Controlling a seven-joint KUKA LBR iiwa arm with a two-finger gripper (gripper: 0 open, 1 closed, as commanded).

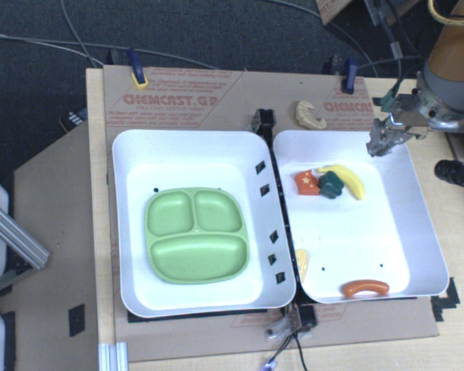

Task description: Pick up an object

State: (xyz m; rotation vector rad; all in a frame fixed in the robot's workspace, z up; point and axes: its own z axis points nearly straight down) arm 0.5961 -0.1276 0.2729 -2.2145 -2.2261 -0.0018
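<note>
Camera view: the bench (178,103) fills the middle of the frame and carries two white bins side by side. The left bin (131,161) holds a green divided plate (196,234) at its centre. The right bin (410,230) holds the loose objects. The arm (448,68) enters at the upper right of the frame, cut off by the frame edge.

The gripper (380,144) sits over the upper right rim of the right bin. Whether it is spread or pressed together cannot be determined at this size and angle; nothing is visible between its tips.

Candidate objects, in order of size:
1. A yellow banana (351,179), upper middle of the right bin.
2. An orange sausage-shaped piece (365,288), at the lower edge of the right bin.
3. A dark green item (330,185), touching the banana.
4. A red block (307,183), just beside the green item.

Judged step: approach. No object is lifted yet. The next move calls for travel left and down toward the banana cluster, then a descent.

A pale item (301,263) at the lower left wall of the right bin is too small to identify. A beige piece (310,114) lies on the bench above the bins.
</note>
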